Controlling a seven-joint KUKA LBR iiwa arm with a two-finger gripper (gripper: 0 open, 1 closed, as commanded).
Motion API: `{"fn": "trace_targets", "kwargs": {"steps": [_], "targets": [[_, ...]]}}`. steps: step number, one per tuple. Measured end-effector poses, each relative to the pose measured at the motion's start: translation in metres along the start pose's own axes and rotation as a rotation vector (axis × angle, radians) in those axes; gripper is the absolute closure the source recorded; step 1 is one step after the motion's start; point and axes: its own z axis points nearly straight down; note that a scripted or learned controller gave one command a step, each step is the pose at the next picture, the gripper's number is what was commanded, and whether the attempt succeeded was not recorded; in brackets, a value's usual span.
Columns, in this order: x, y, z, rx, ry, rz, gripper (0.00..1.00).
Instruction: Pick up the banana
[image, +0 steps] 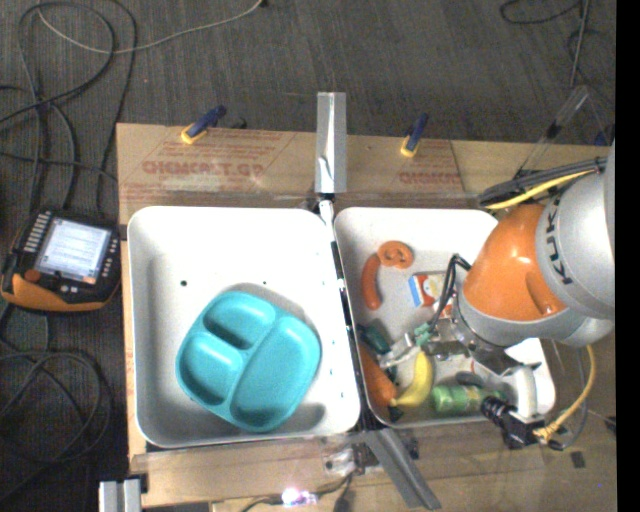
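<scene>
The curved yellow plastic banana (417, 381) lay near the six o'clock edge of the right-hand shallow white bin (440, 225), touching an orange carrot-shaped toy (376, 380) at its nine o'clock side and a green cylindrical toy (455, 400) at its three o'clock side. The gripper (432, 345) hung just beside the banana's twelve o'clock end, under the grey arm with its orange band (510, 275). Whether the jaws were spread or clenched could not be told from this angle; nothing was visibly grasped. A good grasp would probably centre over the banana's thickest stretch and close across its width, keeping clear of both neighbours. The teal divided plastic plate (250, 357) sat in the left-hand white bin (150, 235), well apart.
</scene>
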Motion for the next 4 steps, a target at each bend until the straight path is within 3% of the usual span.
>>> {"fn": "trace_targets", "kwargs": {"steps": [1,2,3,4], "targets": [[-0.051,0.01,0.007,-0.005,-0.003,-0.094,0.0],[-0.051,0.01,-0.001,-0.006,-0.003,-0.094,1.0],[-0.051,0.01,-0.001,-0.006,-0.003,-0.094,0.0],[-0.006,0.005,0.012,-0.02,-0.011,0.035,0.0]]}}
